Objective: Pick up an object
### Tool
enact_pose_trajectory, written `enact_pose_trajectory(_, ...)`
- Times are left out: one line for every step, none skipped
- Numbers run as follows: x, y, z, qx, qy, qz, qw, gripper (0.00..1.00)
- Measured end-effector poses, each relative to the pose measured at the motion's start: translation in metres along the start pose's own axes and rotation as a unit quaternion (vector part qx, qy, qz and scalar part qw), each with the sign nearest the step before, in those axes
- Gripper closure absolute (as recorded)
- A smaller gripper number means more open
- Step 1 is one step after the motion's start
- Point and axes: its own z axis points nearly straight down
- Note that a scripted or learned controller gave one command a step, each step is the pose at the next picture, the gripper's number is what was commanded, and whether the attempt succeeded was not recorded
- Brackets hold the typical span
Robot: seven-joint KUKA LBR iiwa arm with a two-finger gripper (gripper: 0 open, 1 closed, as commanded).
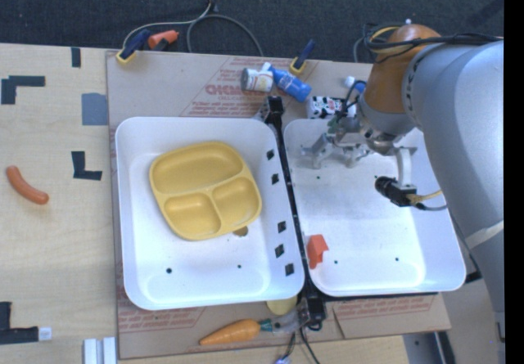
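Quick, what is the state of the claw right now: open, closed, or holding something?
Claw: cannot be told; it is over the right bin, with no object seen in it.

The end effector (334,150) hangs low over the far part of the right bin (426,268). A small orange block (316,249) lies at this bin's near left side. The left bin (135,272) holds a yellow divided plate (205,188).

A robotics lab: a grey industrial arm (458,101) works over two shallow white plastic bins (131,272) clamped to a cardboard-topped bench (205,92).
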Motion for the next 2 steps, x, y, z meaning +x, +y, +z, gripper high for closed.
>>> enact_pose_trajectory(0.022, -0.023, -0.001, 0.000, -0.001, 0.000, 1.0000, 0.00)
enact_pose_trajectory(0.006, 0.016, 0.000, 0.001, 0.000, 0.000, 1.0000, 0.00)
